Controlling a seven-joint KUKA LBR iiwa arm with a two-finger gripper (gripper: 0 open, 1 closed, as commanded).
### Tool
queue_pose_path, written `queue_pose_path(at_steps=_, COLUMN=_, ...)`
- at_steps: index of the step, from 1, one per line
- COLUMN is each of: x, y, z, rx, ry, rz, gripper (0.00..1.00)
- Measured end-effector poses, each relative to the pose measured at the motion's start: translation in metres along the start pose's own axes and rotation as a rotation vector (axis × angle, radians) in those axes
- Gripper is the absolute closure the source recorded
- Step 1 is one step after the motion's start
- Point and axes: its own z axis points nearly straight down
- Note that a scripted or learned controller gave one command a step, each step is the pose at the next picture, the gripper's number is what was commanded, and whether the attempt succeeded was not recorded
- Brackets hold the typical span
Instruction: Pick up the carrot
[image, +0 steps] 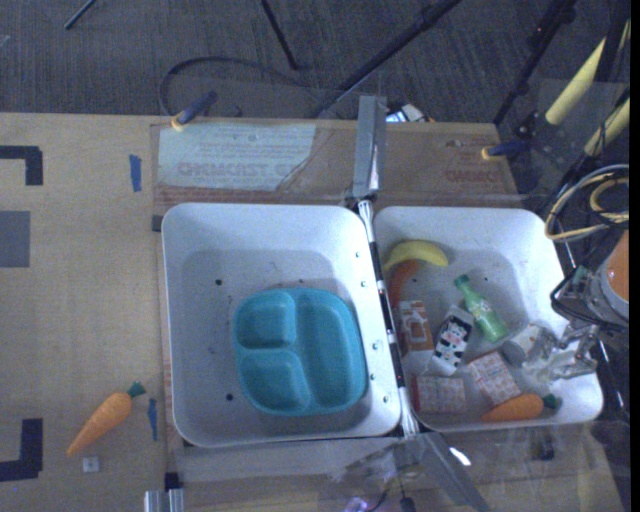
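Carrot (515, 407) partly behind blurred hand (562, 352), fingers indistinct.

bins (190, 235): white matt plastic | tray (298, 352): smooth teal plastic | bench (80, 300): pale wood

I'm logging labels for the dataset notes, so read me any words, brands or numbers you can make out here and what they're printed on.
Cardboard sheet behind the left bin: pale printed lettering, too blurred to read.
Cardboard behind the right bin: red print, too blurred to read.
Small packets and the cow-patterned carton in the right bin: printing too small to read.
Nothing legible.
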Motion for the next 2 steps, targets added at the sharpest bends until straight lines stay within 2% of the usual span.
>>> queue_pose_path(at_steps=1, x=0.000, y=0.000, z=0.000, rx=0.000, ry=0.000, rz=0.000, gripper=0.00)
queue_pose_path(at_steps=2, x=0.003, y=0.002, z=-0.083, rx=0.000, ry=0.004, rz=-0.135, gripper=0.00)
